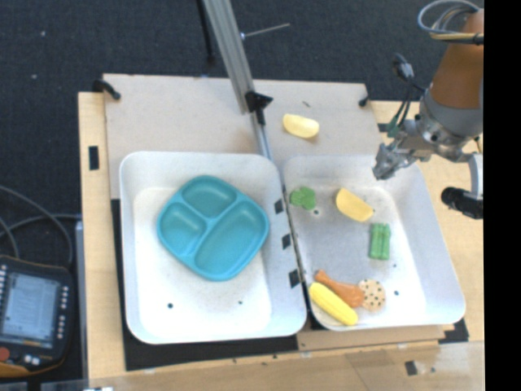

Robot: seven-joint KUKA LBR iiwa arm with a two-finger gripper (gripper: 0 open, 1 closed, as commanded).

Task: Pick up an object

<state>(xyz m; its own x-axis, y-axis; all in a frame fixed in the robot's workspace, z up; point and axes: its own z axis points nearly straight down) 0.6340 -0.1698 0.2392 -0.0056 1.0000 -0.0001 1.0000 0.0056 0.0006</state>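
Observation:
My gripper (386, 168) hangs over the far right corner of the right bin (431, 243), with nothing visible between its fingers. Below it in that bin lie a yellow wedge (354, 205), a small green round piece (304, 198) and a green ridged block (379, 241). At the bin's near edge sit a yellow corn cob (332, 304), an orange carrot (340, 289) and a speckled cookie (373, 294). Another yellow piece (300, 125) rests on the bench behind the bins.
The left bin (146, 300) holds a blue divided plate (213, 226). A slanted metal rail (232, 47) rises from the bench behind the bins. A handheld controller (28, 312) sits at the lower left, off the bench.

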